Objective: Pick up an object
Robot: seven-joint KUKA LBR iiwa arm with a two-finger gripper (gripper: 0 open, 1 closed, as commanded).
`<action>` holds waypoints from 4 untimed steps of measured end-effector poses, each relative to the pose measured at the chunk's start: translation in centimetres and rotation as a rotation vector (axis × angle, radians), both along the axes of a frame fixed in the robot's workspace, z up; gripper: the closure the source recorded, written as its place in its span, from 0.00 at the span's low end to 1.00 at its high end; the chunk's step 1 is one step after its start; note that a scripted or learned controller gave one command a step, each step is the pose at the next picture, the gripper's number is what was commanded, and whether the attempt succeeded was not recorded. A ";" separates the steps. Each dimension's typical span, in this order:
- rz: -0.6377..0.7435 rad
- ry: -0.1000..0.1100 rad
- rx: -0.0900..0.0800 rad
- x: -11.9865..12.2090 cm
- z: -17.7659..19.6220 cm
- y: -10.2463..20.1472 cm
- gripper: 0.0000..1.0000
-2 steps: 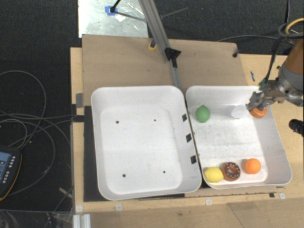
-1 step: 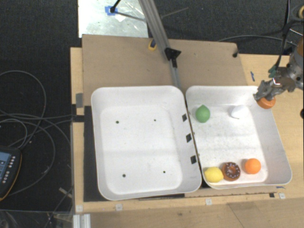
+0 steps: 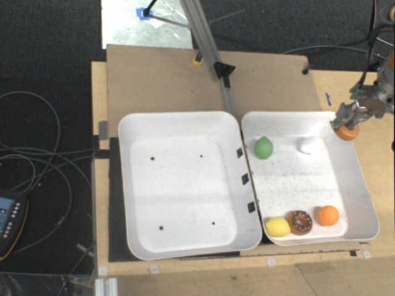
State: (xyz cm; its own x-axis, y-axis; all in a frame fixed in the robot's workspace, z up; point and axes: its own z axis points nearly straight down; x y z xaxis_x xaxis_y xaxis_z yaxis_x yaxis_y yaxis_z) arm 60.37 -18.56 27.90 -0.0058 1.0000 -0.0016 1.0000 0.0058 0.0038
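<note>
My gripper (image 3: pixel 345 126) hangs over the right bin's far right rim, shut on a small orange-red round object (image 3: pixel 347 133) that sits between its fingertips. The object is lifted, level with the bin's edge. In the right bin (image 3: pixel 290 177) lie a green ball (image 3: pixel 263 147) near the back left and a white lump (image 3: pixel 307 145) beside it. Along the front wall sit a yellow lemon (image 3: pixel 278 227), a brown donut (image 3: pixel 300 222) and an orange (image 3: pixel 328 215).
The left bin (image 3: pixel 179 184) stands beside the right one, joined by black clips (image 3: pixel 245 179). A grey pole (image 3: pixel 207 36) slants over the brown board behind the bins. Cables and a pendant (image 3: pixel 9 217) lie on the floor at left.
</note>
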 end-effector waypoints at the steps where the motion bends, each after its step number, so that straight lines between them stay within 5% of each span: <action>1: 0.003 0.003 0.003 -0.3 -0.4 4.9 1.00; 4: 0.005 0.001 0.004 2.3 -2.0 21.8 1.00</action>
State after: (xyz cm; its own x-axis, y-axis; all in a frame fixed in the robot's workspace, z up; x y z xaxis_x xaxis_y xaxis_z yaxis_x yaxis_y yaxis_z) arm 62.67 3.29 25.93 -0.0107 0.9999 0.0019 0.9999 0.0107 0.0029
